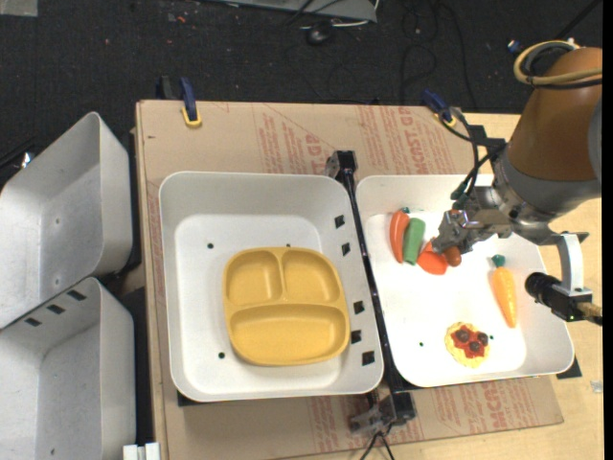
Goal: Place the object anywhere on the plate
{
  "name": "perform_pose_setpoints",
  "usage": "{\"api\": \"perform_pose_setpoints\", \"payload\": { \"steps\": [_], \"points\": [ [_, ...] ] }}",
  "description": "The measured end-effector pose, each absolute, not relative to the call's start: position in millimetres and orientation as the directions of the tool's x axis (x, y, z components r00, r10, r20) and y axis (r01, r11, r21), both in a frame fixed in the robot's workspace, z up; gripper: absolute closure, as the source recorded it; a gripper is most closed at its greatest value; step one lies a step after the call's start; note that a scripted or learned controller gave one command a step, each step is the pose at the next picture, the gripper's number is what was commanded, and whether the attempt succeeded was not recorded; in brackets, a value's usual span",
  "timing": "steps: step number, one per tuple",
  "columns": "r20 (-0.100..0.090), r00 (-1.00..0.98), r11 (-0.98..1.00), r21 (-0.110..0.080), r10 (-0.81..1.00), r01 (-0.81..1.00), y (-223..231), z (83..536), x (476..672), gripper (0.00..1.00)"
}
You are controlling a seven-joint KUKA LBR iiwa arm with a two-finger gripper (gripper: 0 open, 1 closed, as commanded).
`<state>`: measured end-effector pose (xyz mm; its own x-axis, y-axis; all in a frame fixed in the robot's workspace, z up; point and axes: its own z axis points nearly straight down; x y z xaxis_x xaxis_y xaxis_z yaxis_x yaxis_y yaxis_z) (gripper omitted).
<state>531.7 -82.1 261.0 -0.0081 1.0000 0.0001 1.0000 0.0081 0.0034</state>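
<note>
A yellow plate [285,306] with three compartments lies in the left bin [192,209]. In the right bin [536,353] lie several toy foods: an orange chilli [397,235] beside a green vegetable [413,240], a red tomato-like piece [433,263], a carrot [504,294] and a small pizza [467,342]. My gripper [450,245] hangs low over the right bin, right at the red piece and just right of the green vegetable. Its tips sit against the red piece, which lies on the bin floor.
Two more white bins [57,257] stand off the bench at the left. A black divider [359,257] runs between the two bins on the bench. The arm's grey and orange body [560,132] covers the right bin's far right corner.
</note>
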Motion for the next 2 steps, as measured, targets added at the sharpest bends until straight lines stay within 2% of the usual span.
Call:
{"api": "perform_pose_setpoints", "payload": {
  "steps": [1, 2],
  "points": [
    [-0.001, -0.005, 0.005, 0.002, 1.0, 1.0, -32.3, 248.3, 561.3, 1.0],
    [0.0, -0.008, 0.008, 0.001, 1.0, 1.0, 19.5, 233.5, 577.1, 1.0]
  ]
}}
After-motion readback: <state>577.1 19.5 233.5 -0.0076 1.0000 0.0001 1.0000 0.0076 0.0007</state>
